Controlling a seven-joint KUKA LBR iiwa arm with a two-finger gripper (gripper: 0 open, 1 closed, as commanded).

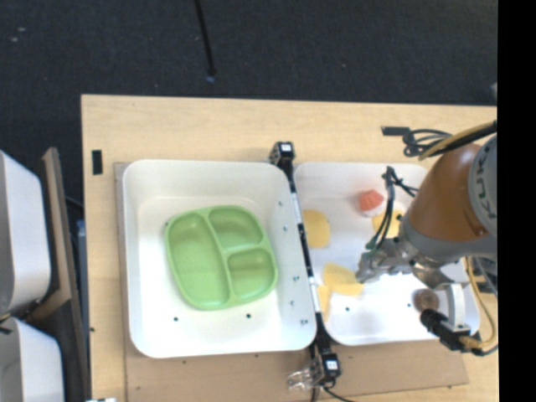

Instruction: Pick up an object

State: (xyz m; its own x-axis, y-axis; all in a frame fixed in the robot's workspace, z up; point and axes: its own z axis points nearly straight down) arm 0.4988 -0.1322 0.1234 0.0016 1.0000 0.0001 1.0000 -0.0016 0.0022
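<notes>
Where the right bin (368, 329) holds its scatter of small things, a pale yellow piece (339, 278) lies near the bin's left-front part, and the gripper (368, 268) sits low just beside its right edge. Whether the tool touches the piece I cannot tell, and the arm hides whether it is apart or together. A second yellow piece (316, 227), rounder, lies further back along the same side, near the divider. A red object (370, 200) rests toward the back of this bin, apart from both. Another bit of yellow (385, 222) peeks out beside the arm (448, 203), which covers much of the bin's right half. Left of the divider, the other bin (151, 191) carries a green tray (221, 256) with three compartments, lying flat near its middle.
</notes>
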